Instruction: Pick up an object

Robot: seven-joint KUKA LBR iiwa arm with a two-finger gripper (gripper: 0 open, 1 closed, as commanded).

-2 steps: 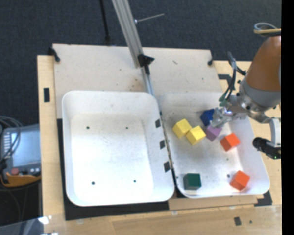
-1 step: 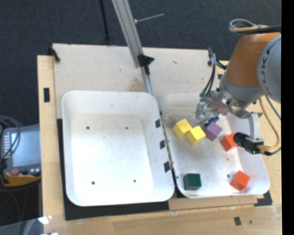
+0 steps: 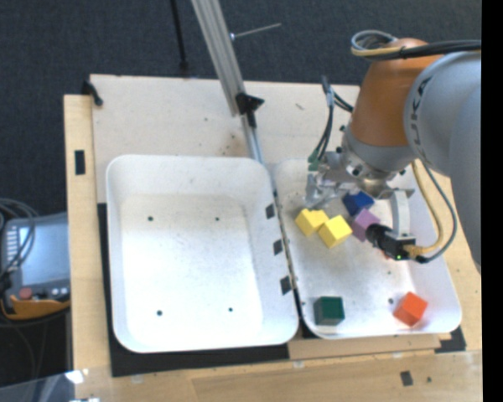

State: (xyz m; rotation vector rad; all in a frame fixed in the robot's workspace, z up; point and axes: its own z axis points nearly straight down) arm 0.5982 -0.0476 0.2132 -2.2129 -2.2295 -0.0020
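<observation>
Bench point(image 3: 176, 115), right bin point(image 3: 369, 308), 6 blocks

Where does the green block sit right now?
The green block lies in the right bin, near its front-left corner, left of the orange block.

bench point(image 3: 151, 115) | wooden top | bears left bin point(image 3: 121, 224), right bin point(image 3: 440, 296)

Arm point(image 3: 436, 82): rounded grey casing, orange band point(image 3: 386, 99) above wrist. Silver metal wrist assembly below. Dark and pale cables loop alongside; small black connector block hangs off one cable.
</observation>
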